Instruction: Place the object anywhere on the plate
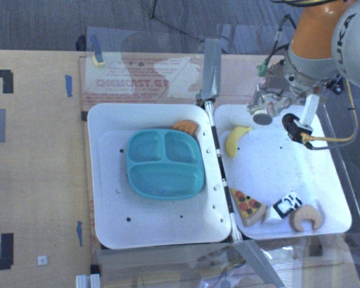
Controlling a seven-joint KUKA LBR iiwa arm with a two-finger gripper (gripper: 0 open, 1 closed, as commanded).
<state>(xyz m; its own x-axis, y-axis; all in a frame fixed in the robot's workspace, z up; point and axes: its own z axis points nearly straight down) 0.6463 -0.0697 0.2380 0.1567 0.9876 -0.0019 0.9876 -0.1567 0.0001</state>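
Note: your gripper, finger state I cannot tell, hangs over the right bin's far edge; the banana lies just left-and-nearer, long axis slanted, plate further left.

I see a teal sectioned plate, two white bins, a yellow banana, an orange-brown item behind the plate, a pizza slice with red dots, a black-and-white block, a tan croissant, grey arm with orange band.

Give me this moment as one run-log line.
gripper: above right bin, near banana | plate: left bin, no object on it | placement: not yet done
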